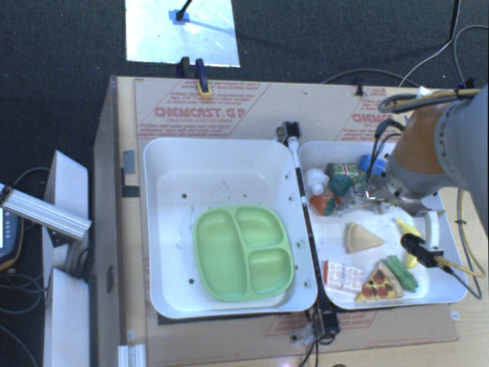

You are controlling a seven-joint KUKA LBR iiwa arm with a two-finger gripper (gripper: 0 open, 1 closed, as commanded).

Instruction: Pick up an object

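The right bin (451, 285) holds several toy foods. A tan wedge (361, 238) lies in its middle, with a pizza slice (380, 284) and a red and white packet (342, 276) near the front wall. A green pod (402, 272) and a yellow piece (408, 228) lie to the right. At the back sit a white bottle (315, 180), a red piece (322, 202), a green can (345, 170) and a blue item (371, 163). My gripper (362, 192) reaches down among these back items, just right of the red piece and below the can.
The left bin (164, 205) holds a green divided plate (243, 252). A black divider clamp (289, 133) sits between the bins at the back. Cables run along the right bin's right side (458, 235). My grey arm with its orange band (419, 140) hangs over the back right corner.
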